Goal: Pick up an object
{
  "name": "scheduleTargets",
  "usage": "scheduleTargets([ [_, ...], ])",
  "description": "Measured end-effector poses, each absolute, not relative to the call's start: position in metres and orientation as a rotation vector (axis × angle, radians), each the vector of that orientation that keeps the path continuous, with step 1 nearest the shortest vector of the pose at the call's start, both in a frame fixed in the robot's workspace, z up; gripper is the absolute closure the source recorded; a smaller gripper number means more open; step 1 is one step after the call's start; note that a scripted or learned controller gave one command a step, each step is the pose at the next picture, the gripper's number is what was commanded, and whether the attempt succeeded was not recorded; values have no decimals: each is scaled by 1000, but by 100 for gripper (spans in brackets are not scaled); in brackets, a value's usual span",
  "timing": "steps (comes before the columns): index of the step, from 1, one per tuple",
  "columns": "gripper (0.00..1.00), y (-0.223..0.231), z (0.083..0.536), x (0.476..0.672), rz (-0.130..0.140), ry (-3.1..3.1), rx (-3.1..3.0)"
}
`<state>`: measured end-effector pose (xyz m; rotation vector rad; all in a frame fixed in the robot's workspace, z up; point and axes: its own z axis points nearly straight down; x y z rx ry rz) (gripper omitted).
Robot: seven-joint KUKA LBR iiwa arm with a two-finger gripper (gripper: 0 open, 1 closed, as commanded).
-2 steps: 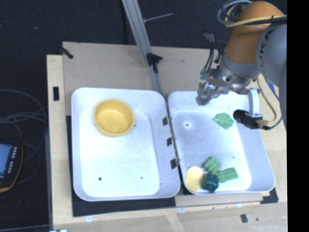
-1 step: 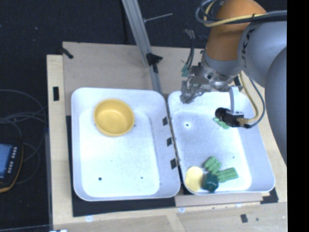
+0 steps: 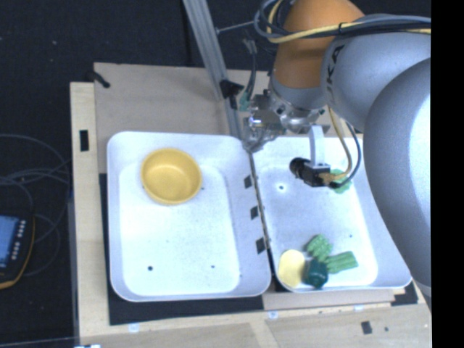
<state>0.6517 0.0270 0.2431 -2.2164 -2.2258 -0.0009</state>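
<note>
Seen from the camera above the bench, my pincer (image 3: 253,138) hangs at the far end of the ridge where the two white bins meet, its tip over the inner corners of their rims. My wrist and its fittings crowd the working end, so I cannot tell whether it is spread or pressed together. I also cannot tell whether it touches the rim below it. Every loose thing lies well apart from it.

The things I could pick up sit in both bins. The yellow bowl (image 3: 172,175) is round, shallow and upright, with its opening facing the camera. It rests in the far left part of the left bin (image 3: 181,245), clear of the walls.

The right bin (image 3: 304,209) holds a small cluster at its near edge, close to the dividing ridge. A pale yellow disc (image 3: 291,266) lies nearest the ridge. A dark teal block (image 3: 315,274) is pressed against the side of the disc. A knobbly green piece (image 3: 317,246) lies just beyond the block. A longer green piece (image 3: 342,261) points away toward the right wall and touches the block. These four are bunched so tightly that their edges overlap from this angle.

Both bins rest on a tan bench (image 3: 152,85).
</note>
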Motion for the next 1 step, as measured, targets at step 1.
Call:
scheduleTargets([
  [1,100,78,252,652,-3,-2225,-2217],
])
